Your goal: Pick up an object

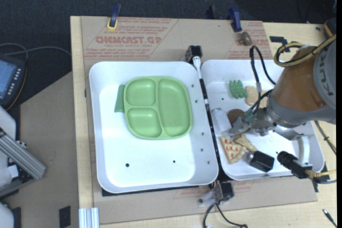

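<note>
From above the bench, the arm [304,91] leans in from the right over the right-hand bin [315,160], and its gripper [241,130] sits low among the small things lying there. I cannot tell whether it is apart or together; the metal at its tip blurs into the clutter, and nothing shows plainly clamped in it.

The likeliest target, to my eye, is either the brown round piece [234,115] just beside the tip or the waffle-patterned piece [232,148] just below it. To do this step well, I'd say the tip should settle squarely over one item rather than straddling two, since brown piece and waffle piece lie close together and a closing grip could nudge one aside. The approach should come straight down, and the lift should wait until something is truly caught.

Counting: two white bins. In the left bin [107,131], one green divided plate [158,107], with a darker green flat thing [119,99] peeking from under its left edge. In the right bin I count one green knobbly piece [235,88], one pale yellowish piece [251,94] touching it, one brown piece, one waffle piece, and one black block [261,160]. One arm, one gripper.
</note>
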Controlling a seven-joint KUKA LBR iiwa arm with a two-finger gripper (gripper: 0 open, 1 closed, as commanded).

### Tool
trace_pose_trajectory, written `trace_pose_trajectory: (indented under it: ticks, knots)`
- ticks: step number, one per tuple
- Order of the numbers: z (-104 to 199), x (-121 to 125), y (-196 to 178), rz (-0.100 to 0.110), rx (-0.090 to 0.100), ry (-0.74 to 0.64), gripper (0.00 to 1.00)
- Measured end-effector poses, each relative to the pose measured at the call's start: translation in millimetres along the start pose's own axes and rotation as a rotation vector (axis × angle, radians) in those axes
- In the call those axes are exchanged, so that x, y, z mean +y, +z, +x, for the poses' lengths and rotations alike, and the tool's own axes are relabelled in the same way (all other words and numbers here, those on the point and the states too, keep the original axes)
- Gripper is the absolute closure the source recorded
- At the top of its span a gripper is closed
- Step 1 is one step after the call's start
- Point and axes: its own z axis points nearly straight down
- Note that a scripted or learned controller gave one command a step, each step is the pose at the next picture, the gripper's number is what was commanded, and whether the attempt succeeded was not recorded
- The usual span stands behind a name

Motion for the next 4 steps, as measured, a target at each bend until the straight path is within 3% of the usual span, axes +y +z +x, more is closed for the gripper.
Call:
trace_pose_trajectory:
  ticks: [1, 2, 4]
  knots:
    - [1, 0, 16, 0.000, 0.000, 0.000, 0.00]
    - [0, 0, 4, -0.004, -0.001, 0.002, 1.00]
    - [-1, -3, -107, -0.010, -0.004, -0.002, 1.00]
